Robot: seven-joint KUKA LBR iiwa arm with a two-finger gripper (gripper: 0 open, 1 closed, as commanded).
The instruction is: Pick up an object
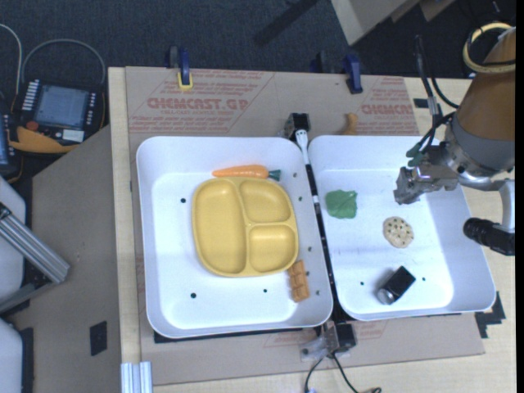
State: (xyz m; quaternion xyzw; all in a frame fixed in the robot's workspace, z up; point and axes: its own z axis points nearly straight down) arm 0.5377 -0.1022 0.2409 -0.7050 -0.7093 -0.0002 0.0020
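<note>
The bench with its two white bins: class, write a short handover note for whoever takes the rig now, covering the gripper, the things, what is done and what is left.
Gripper: over the right bin, near its upper right, nothing seen between its fingers.
Right bin: green leaf, cookie, small black block.
Left bin: yellow divided plate, carrot above it, orange waffle piece at its lower right.
Done: nothing picked up.
Left: choose one thing, grasp it, lift it. The cookie and the leaf look nearest.

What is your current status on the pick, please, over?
Gripper over right bin, nothing seen held. Cookie just below it, green piece to its left. Nothing blocking.
</note>
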